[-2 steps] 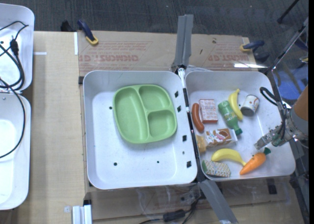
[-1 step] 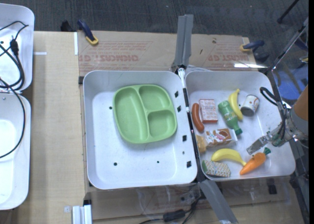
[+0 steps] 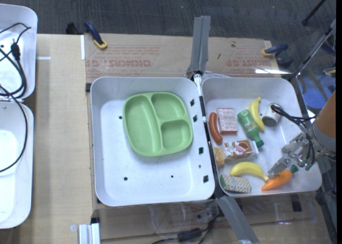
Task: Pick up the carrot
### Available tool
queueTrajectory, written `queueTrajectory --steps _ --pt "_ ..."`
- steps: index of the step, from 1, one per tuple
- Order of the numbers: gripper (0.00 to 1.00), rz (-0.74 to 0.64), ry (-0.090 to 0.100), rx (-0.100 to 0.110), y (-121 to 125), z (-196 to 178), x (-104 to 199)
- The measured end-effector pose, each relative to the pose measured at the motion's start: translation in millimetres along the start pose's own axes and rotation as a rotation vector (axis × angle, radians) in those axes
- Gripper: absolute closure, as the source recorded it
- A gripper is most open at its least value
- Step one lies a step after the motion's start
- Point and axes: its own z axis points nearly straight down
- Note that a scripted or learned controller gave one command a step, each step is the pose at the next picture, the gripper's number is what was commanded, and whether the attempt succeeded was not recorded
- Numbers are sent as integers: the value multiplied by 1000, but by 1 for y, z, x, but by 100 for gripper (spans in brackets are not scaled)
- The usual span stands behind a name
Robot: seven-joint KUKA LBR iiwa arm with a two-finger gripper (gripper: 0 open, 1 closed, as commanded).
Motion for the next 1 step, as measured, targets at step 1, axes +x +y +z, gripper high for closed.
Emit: queueTrajectory --steps 1 --pt "100 2 -2 -2 1 -9 -1"
